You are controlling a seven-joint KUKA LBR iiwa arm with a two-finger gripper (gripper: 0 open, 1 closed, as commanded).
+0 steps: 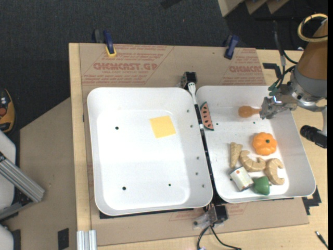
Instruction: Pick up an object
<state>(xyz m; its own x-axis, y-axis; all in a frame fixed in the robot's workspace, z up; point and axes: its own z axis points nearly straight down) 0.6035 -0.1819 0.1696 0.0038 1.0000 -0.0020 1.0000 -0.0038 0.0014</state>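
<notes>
My gripper [269,108] hangs low over the far right part of the right bin [296,139]. A small orange-brown piece [248,111] lies just left of it, its right end meeting the gripper's tip; whether it is gripped is hidden. An orange pumpkin [264,143] sits nearer the front. Below it lie tan pieces [235,154] [253,164] [276,171], a white and red item [241,178] and a green item [261,186]. A watermelon slice [207,116] rests by the bin's left rim.
The left bin [104,155] holds a flat yellow square [162,126]. Blue clamps [108,41] [231,46] pin the brown board at the back. The arm's grey and orange wrist [312,72] stands over the right bin's far right corner.
</notes>
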